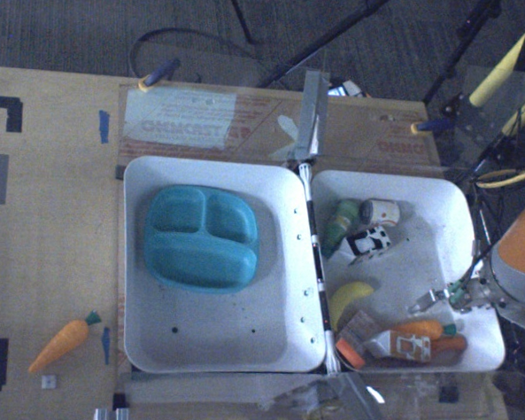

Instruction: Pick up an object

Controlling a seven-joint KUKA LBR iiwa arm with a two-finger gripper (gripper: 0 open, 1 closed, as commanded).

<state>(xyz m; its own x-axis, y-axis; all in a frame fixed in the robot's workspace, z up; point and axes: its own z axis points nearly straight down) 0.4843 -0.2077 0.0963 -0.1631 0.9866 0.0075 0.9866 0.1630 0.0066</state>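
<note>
The right bin (449, 207) holds several objects: a green item (337, 223), a small beige can (382, 210), a black-and-white toy (368, 241), a yellow rounded piece (350, 299) and an orange bottle (410, 340) lying along the front wall. My gripper (430, 301) reaches in from the right, low over the bin's right half, just above and right of the orange bottle. Nothing shows in its grasp. A blue divided plate (202, 236) lies in the left bin (210, 335).
A toy carrot (59, 343) lies on the bench left of the left bin. A metal divider (313, 252) runs between the bins. Yellow-cabled gear (511, 60) stands at the back right, with cardboard (188, 120) behind the bins.
</note>
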